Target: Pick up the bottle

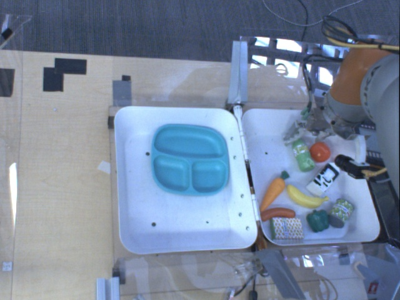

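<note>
A small green bottle (304, 155) lies in the right bin (262, 136), towards its back half. My gripper (304, 129) hangs at the end of the grey arm with the orange band (353, 74), just behind and above the bottle. Its metal tip is close to the bottle's upper end, and I cannot tell whether they touch. Nothing shows between its tips.
Around the bottle lie a red tomato (320, 152), a white and black carton (323, 179), a banana (305, 197), a carrot (273, 192), a sausage (277, 214), a speckled box (287, 229), a green pepper (318, 220) and a can (342, 210). The left bin (134, 186) holds a blue divided tray (190, 159).
</note>
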Robot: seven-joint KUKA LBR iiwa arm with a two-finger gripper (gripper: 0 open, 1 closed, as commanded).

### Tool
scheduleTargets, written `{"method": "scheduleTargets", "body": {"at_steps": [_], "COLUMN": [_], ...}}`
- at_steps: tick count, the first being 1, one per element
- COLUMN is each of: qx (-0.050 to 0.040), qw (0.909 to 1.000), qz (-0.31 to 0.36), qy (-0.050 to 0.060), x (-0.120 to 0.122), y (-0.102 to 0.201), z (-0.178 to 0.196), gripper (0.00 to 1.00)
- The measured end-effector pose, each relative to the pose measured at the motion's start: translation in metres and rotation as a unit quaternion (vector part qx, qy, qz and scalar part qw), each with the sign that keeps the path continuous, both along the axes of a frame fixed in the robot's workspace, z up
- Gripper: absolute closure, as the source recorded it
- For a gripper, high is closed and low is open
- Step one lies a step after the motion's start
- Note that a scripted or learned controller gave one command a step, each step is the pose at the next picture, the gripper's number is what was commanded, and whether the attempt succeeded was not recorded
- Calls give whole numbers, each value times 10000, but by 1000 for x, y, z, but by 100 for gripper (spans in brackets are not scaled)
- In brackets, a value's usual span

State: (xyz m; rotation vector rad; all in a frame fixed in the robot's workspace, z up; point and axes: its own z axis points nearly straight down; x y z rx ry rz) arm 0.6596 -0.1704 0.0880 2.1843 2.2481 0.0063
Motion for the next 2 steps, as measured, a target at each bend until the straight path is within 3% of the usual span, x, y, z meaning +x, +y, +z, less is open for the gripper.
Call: {"method": "scheduleTargets", "body": {"at_steps": [1,2], "qx": [-12,1], "qw": [10000,10000], "qz": [34,-27], "qy": [-27,-2], "x": [2,11], "y": [1,25], "z": [13,106], "gripper": [100,100]}}
